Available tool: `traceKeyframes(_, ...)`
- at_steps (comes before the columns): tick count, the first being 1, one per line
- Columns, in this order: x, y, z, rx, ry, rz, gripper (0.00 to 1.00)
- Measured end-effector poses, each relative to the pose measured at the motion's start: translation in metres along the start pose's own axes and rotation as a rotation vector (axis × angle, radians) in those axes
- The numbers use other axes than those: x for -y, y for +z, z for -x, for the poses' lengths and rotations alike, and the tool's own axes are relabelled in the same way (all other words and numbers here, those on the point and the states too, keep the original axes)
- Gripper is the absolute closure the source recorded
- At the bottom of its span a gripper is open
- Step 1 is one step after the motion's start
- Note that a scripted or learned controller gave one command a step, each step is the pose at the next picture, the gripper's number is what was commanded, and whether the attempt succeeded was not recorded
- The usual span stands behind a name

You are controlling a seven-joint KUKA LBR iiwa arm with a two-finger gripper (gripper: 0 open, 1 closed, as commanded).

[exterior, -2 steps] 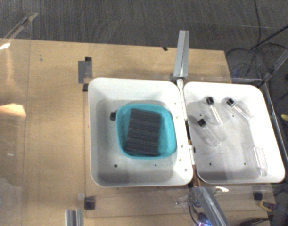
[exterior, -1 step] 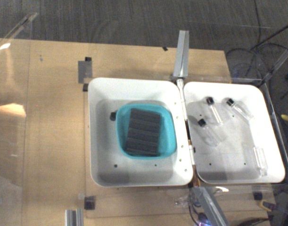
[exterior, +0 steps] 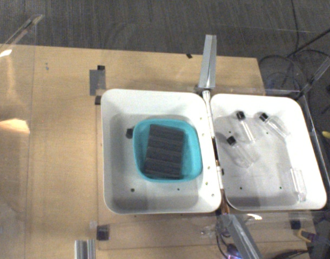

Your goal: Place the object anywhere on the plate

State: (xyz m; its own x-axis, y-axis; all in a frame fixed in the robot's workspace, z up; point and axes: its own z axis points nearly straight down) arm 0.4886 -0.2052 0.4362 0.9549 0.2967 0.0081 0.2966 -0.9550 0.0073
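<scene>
I am seeing a dark ribbed rectangular block (exterior: pixel 165 151) already lying on the turquoise square plate (exterior: pixel 195 154); nothing is telling me the gripper's state

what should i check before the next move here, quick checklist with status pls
1. Plate located: the turquoise plate sits in the left bin. Ok.
2. Room on the plate: a dark ribbed block covers most of its middle, with bare rim around it. Cannot tell whether that is room enough.
3. Objects to pick: clear vials with black caps lie in the right bin, spread apart. Ok.
4. Vial visibility: they are transparent against white, with faint outlines. Not ok.
5. Access from above: both bins are uncovered. Ok.
</scene>
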Motion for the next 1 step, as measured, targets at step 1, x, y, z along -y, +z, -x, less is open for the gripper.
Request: traceKeyframes(1,-0.0001,0.0,0.0,0.0,0.092,0.0,0.0)
